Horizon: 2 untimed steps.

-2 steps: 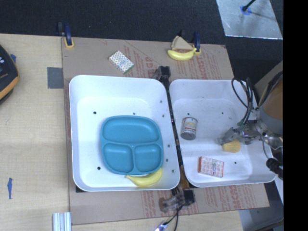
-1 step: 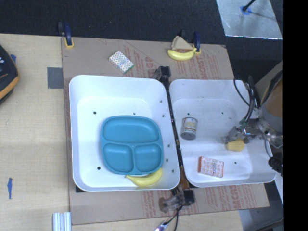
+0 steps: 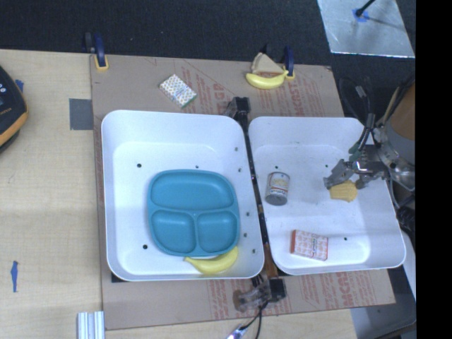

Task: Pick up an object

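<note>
Gripper low in right bin, at its far right side, directly over yellow wedge-shaped block. Jaw opening: cannot tell, linkage too dark against the block. Block touching or just under the fingertips, resting on bin floor. Small can left of it, well apart; red-printed packet nearer. Advice: centre over block, close squarely across flat faces, lift straight to avoid slip.

Blue tray, yellow banana — white bins, red-patterned packet
</note>
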### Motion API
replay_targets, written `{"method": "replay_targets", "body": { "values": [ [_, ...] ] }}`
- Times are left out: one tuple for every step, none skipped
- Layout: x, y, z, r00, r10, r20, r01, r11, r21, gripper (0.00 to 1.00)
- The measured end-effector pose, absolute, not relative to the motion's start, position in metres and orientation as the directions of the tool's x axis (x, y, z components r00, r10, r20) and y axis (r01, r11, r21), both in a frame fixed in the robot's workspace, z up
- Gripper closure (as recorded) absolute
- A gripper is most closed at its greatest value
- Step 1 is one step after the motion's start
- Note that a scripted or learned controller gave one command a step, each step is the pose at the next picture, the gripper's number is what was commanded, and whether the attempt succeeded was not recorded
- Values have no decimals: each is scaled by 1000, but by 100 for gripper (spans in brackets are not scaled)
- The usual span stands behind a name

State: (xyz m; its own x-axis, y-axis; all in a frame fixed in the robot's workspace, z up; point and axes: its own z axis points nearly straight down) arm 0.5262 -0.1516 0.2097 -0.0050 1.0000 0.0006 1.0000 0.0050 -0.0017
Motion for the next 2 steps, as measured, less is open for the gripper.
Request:
{"method": "replay_targets", "body": {
  "values": [
    [624, -116, 230, -5, 1000, 0, 1000, 5, -2, 100],
    [596, -73, 192, -7, 1000, 0, 1000, 7, -4, 100]
  ]
}}
